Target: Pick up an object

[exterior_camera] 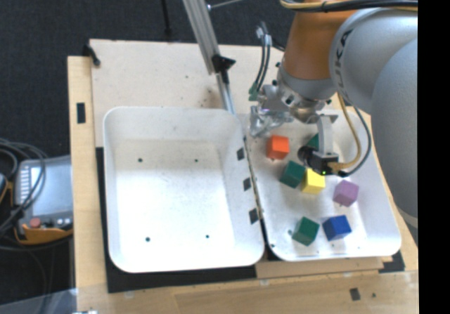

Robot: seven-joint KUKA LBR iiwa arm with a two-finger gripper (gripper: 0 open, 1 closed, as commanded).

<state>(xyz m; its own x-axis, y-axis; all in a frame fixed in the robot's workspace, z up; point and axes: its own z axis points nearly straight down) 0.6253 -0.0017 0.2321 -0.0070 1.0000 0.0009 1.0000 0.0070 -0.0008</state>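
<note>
The right bin [380, 235] holds several small cubes. An orange cube [279, 147] lies near its back left, with a dark green cube [292, 175] and a yellow cube [313, 180] just in front of it. A purple cube [345, 193] sits further right. Another green cube [306, 230] and a blue cube [337, 227] lie near the front rim. My gripper [287, 135] hangs low over the back of this bin, right above the orange cube. Part of a teal piece [312, 142] peeks out beside the gripper's body.
The left bin [116, 165] lies alongside, sharing a raised middle rim [249, 179]. A slanted metal rail [200, 24] rises behind the bins. Cables and a handheld control unit [39, 200] lie off the bench's left edge.
</note>
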